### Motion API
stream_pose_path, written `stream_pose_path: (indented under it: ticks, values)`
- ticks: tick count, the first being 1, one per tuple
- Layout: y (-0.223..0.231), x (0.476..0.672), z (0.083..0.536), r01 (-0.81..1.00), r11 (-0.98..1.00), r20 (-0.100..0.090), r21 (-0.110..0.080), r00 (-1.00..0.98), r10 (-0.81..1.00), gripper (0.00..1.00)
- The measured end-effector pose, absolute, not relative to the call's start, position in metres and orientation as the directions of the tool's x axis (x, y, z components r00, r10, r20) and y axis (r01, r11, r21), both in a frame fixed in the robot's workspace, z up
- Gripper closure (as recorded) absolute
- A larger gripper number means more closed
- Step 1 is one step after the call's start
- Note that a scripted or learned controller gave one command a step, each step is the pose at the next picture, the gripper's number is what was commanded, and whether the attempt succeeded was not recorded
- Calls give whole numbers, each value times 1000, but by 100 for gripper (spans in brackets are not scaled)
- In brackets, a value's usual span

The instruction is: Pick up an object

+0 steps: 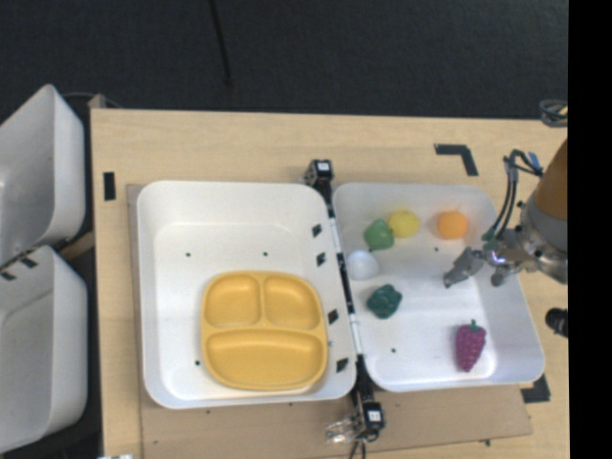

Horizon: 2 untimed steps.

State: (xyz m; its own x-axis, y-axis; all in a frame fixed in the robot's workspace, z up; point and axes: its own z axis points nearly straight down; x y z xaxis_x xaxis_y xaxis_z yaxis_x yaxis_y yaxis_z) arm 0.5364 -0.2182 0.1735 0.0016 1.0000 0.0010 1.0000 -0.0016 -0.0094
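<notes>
The right bin (507,352) holds several small items: a light green piece (379,234), a yellow one (404,223), an orange ball (452,224), a white ball (361,263), a dark green piece (384,300) and a purple grape bunch (469,344). My gripper (480,273) hangs over the right side of this bin, below the orange ball and above the grapes. Its fingers are open, with only the bin floor between them.
In the left bin (172,256) lies a yellow divided plate (263,331). A ridge with black clips (337,285) separates the two bins. The arm (547,218) comes in over the right bin's right rim.
</notes>
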Motion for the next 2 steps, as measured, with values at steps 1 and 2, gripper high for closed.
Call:
stream_pose_path:
  ticks: [1, 2]
  values:
    - [-212, 536, 124, 1000, -5, 1, -8, 5, 1000, 0]
    - [-212, 538, 133, 1000, -9, 3, -7, 9, 1000, 100]
